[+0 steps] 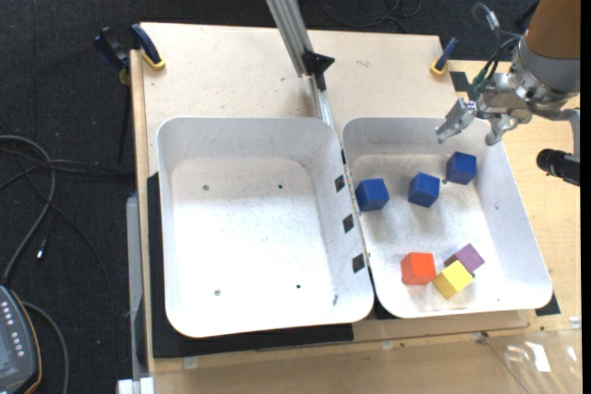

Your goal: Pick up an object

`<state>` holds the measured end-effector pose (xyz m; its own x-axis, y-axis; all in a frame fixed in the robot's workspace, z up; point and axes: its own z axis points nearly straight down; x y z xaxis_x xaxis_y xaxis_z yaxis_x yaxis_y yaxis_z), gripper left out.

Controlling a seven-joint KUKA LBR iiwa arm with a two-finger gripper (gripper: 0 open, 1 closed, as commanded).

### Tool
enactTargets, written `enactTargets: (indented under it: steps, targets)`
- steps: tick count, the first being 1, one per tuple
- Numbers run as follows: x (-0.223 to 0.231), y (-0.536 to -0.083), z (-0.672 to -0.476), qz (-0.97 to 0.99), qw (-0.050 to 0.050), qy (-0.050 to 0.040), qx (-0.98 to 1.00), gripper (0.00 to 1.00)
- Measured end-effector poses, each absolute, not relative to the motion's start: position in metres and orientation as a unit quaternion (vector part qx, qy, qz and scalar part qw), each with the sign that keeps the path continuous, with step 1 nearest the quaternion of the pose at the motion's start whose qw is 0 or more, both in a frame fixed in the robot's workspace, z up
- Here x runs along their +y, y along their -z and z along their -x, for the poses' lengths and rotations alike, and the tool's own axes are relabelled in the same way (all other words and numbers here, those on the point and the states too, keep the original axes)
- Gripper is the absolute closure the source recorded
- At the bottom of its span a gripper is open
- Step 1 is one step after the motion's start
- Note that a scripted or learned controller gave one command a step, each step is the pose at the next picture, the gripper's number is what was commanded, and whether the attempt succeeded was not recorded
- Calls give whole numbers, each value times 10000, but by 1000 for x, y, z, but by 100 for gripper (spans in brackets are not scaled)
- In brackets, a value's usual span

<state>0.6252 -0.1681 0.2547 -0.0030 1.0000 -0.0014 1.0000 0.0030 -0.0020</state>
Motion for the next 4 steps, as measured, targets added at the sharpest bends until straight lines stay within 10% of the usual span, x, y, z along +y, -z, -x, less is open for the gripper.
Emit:
enactTargets:
  steps: [1, 3, 4]
  targets:
    - [-145, -94, -630, 7058, -22, -2, -7084, 0]
    - [-112, -99, -609, 7084, -113, -16, -7057, 0]
    - [-113, -109, -609, 7097, -115, -14, -7044, 100]
